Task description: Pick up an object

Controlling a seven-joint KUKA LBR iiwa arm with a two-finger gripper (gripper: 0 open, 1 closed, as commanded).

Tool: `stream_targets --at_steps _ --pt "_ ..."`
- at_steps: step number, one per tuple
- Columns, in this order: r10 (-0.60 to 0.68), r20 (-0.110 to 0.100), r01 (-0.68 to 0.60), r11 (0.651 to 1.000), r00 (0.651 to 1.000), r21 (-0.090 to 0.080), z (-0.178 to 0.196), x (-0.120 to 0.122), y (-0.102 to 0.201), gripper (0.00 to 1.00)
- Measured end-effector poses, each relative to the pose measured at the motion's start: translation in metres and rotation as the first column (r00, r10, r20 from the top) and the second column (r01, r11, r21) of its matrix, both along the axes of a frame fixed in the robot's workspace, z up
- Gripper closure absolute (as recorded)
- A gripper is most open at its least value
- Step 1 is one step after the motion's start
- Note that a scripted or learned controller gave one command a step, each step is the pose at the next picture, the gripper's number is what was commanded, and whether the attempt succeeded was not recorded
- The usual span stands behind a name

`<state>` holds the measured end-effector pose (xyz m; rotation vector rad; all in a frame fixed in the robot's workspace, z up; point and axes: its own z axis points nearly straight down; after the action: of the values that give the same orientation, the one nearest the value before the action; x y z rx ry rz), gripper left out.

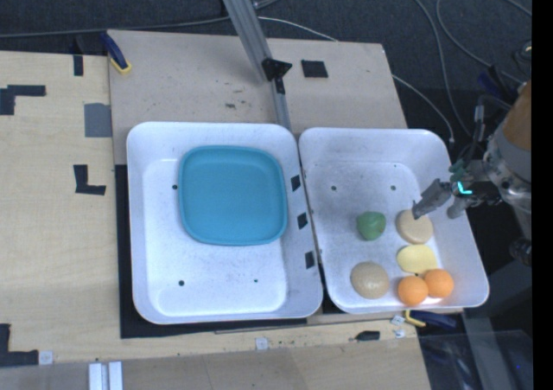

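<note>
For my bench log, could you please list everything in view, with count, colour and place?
bins: 2, white, side by side on the bench
plate: 1, blue, in the left bin
green ball: 1, green, middle of the right bin
beige lumps: 2, tan, right bin, one front, one under the arm's tip
yellow piece: 1, yellow, right bin
orange balls: 2, orange, right bin's front corner
clamp: 1, blue and yellow, bench's back left
gripper: 1, grey, over the right bin

Teal plate (232,195) in left bin (138,233) — cables (415,8) beyond.
</note>
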<state>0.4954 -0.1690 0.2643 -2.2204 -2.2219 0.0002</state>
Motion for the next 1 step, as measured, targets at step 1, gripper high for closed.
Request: stream_targets --at_steps 1 --pt "0.0 0.0 0.0 1.0 1.0 0.0 0.0 0.0 0.0 0.0"
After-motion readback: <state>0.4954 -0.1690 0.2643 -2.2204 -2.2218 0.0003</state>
